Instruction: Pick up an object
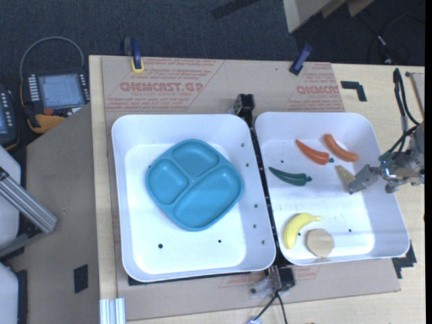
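The right bin [388,238] holds several toy foods: an orange-red chilli [312,152], an orange sausage [339,148], a dark green pepper [290,176], a yellow banana [298,226], a round tan bun [319,242] and a small tan wedge [345,173]. My gripper [375,183] hangs over the bin's right side, level with the wedge and just to its right. Its fingers stand open, one grey fingertip [358,183] almost touching the wedge, and nothing lies between them.
A blue divided plate [194,183] lies in the left bin [135,248]. A black clamp [244,104] sits where the two bins meet at the back. The arm's cables [405,120] hang by the right edge. A pendant [59,90] lies off the bench at left.
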Motion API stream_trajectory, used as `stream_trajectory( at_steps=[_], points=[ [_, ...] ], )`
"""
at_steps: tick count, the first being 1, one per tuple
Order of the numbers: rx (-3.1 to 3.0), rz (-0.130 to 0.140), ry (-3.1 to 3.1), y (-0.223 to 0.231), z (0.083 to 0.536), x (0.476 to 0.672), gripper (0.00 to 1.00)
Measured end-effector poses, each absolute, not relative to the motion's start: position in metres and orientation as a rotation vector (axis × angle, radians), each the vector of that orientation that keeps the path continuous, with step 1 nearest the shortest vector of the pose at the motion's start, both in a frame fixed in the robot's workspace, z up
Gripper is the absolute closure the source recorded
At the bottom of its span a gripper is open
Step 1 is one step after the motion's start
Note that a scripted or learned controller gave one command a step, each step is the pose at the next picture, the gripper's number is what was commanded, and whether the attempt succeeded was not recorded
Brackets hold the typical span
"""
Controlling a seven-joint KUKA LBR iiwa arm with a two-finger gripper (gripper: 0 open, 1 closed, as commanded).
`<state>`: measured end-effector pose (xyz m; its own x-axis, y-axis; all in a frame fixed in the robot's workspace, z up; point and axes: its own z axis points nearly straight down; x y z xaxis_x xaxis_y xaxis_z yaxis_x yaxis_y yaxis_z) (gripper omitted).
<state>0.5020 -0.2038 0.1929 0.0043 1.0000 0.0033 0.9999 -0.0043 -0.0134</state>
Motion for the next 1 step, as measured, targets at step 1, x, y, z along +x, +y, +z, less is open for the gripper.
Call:
stream_trajectory(
  at_steps=[1],
  points=[
    [-2.222,0.001,-2.222,-0.2033,0.1998,0.5054,0.00]
  ],
)
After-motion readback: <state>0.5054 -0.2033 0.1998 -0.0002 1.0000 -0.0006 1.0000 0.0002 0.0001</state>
